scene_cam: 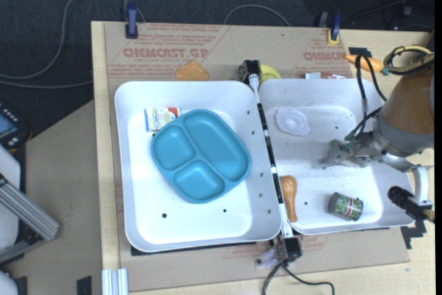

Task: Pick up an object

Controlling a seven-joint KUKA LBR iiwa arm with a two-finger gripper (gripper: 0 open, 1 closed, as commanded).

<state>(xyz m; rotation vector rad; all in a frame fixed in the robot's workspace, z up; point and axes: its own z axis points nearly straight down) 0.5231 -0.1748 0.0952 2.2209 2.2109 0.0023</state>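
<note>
Blue divided plate (200, 154), white bins (138, 217), green can (344, 206) with red band

We see a glossy blue plastic tray (200, 155) in a smooth white plastic bin (138, 169), a shiny green can (344, 206) at five o'clock, and a matt wooden bench (103, 148).

Tabletop (103, 148) bearing two bins: left bin (138, 217) holds divided tray (200, 155) at centre, small packet (160, 117) at its 10 o'clock; right bin (311, 90) holds lid (292, 122) at 10 o'clock, can (344, 206) at 5 o'clock.
</note>
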